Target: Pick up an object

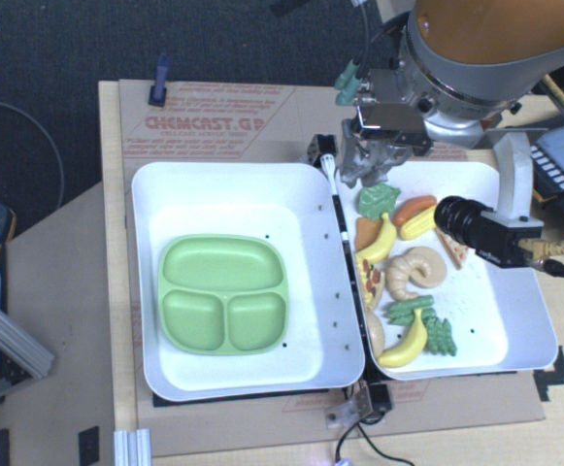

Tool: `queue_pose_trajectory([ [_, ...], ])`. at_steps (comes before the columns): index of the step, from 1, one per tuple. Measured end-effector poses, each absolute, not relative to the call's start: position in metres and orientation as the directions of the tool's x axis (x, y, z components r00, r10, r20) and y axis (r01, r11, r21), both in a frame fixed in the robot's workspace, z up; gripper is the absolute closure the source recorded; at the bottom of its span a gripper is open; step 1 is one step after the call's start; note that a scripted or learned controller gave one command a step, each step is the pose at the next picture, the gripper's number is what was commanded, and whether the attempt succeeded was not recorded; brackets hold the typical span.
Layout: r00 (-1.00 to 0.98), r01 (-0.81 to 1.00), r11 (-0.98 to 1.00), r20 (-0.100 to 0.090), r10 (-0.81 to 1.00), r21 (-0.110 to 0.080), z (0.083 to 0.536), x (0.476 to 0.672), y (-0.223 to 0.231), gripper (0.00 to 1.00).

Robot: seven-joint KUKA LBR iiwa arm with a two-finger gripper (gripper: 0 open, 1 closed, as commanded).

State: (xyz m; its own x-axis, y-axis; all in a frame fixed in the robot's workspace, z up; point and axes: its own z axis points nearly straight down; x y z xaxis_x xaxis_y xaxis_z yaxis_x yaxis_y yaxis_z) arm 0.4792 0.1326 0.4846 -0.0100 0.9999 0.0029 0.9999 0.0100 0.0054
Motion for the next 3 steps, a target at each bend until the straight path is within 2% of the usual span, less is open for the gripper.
queue_pose_trajectory([
  [1, 0.004, 1.000, -0.004, -0.004, 1.000, -0.015, 0.355, 0.478, 0.108, 1.00],
  [2, -0.002, 1.000, 0.002, 0.004, 1.000, 0.017, 0.490, 0.480, 0.115, 1.00],
  [3, 0.002, 1.000, -0.002, -0.004, 1.000, -0.016, 0.349, 0.478, 0.115, 1.00],
])
